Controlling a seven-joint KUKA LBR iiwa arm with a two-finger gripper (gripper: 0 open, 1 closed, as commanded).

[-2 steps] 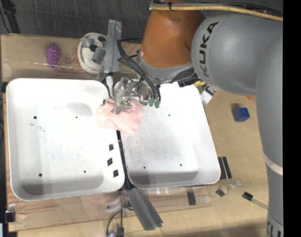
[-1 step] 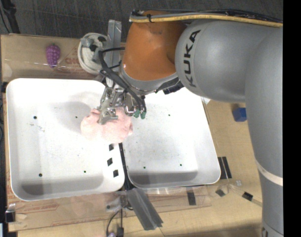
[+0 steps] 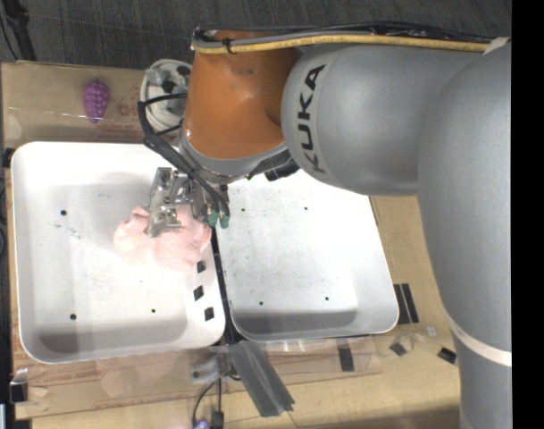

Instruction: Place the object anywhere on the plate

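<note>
Lying in the left white bin (image 3: 39,239), toward its right side and a little above mid-height, is a pale pink, translucent, roughly round plate (image 3: 160,239), flat on the bin floor; its upper edge is partly covered by the metal two-finger hand (image 3: 169,214), which hangs over or at the plate's upper middle; whether the fingers are apart or together cannot be told from this slant, and nothing can be made out between them; just right of the hand a small green-tipped part sticks out near the wall between the bins; above the hand rises the orange band of the grey arm (image 3: 388,105), whose bulk fills the upper centre and right of the frame; the right white bin (image 3: 298,266) sits directly beside the left one, its floor lightly speckled; in the upper left of the frame, outside the bins on the brown tabletop (image 3: 48,96), rests a small purple grape-like cluster (image 3: 96,99), well apart from the plate; black tape strips mark the tabletop near the bins' lower edges.
</note>
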